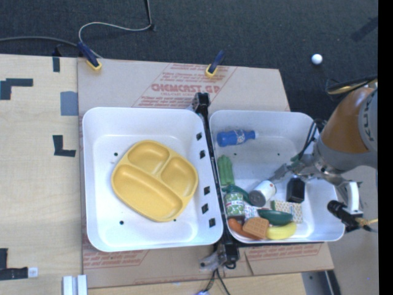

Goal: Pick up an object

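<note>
The right bin (264, 123) holds the loose objects. A blue bottle (236, 137) lies near its back wall. A long green vegetable (226, 171) and a green-labelled can (234, 203) lie along its left wall. A small white and grey cylinder (263, 193) rests in the middle. At the front sit a yellow banana (281, 231), a brown slice of bread (256, 227) and a dark green piece (275, 216). My gripper (293, 184) hangs low in the right half of this bin, just right of the cylinder, with nothing visibly held.
The left bin (98, 165) holds a yellow divided plate (156, 180). The grey arm with its orange band (347, 128) comes in over the right bin's right wall. A black divider (207, 165) runs between the bins. Cardboard lies under both.
</note>
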Controlling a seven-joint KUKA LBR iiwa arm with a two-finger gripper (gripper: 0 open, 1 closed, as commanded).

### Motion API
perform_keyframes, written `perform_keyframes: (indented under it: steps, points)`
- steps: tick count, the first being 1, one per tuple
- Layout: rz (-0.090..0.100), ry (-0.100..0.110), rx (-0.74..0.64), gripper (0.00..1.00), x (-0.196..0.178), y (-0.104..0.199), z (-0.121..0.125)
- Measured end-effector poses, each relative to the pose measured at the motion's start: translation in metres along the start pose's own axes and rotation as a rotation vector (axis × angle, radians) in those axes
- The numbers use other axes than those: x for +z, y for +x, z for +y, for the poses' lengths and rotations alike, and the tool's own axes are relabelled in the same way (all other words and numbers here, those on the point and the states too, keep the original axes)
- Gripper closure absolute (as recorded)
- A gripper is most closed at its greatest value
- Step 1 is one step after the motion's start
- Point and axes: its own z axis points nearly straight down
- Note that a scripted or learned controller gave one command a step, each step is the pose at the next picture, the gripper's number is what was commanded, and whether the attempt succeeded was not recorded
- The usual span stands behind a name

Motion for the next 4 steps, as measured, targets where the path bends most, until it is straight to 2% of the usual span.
perform_keyframes:
  steps: [1,2,3,4]
  points:
    - [0.0,-0.001,0.0,1.0,-0.01,0.0,0.001]
    - [0.003,0.003,0.0,1.0,-0.17,0.069,-0.017]
    - [0.004,0.004,0.0,1.0,-0.164,0.125,-0.053]
    - [0.004,0.006,-0.001,1.0,-0.169,0.182,-0.053]
